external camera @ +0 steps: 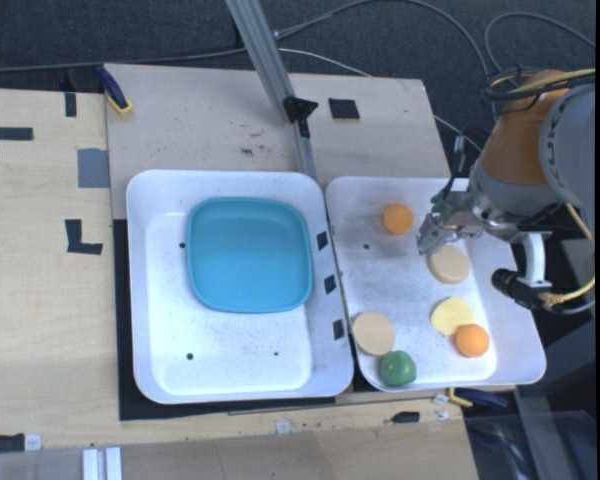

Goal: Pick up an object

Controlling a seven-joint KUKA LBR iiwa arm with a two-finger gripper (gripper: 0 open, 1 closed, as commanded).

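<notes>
Toward the desk's right edge, your tool [438, 236] hangs low beside a tan disc [449, 265], likely lined up for picking; its grip state you cannot tell.

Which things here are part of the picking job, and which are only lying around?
Part of the job:
- claw
- beige disc just under it
- right bin, holding the small pieces

Lying around:
- blue plate in the left bin
- green ball
- yellow clip on the bench
</notes>
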